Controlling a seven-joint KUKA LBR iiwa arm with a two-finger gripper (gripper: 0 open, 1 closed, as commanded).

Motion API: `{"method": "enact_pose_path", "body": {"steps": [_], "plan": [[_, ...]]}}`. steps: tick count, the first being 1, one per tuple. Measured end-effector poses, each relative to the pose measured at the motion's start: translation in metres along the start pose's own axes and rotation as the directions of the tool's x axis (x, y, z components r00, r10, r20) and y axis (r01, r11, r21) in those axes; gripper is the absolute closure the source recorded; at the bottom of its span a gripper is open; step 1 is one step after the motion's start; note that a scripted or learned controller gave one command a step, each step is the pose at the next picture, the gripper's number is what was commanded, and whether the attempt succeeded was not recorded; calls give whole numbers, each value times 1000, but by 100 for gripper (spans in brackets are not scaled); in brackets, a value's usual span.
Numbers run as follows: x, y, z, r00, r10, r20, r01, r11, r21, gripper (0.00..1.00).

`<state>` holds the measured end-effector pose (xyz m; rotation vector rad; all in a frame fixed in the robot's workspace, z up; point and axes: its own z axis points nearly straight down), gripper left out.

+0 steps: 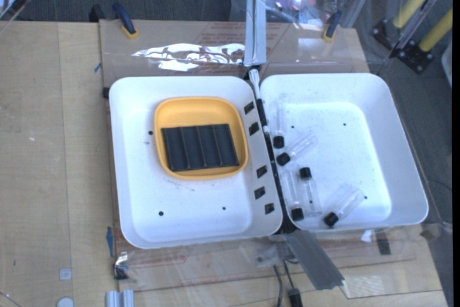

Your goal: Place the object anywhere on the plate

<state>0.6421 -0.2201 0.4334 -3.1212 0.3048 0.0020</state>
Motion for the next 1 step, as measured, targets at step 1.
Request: {"method": "enact_pose_path", "body": {"steps": [1], "plan": [[24,-3,47,1000,8,4,-8,1000,-1,100]]}}
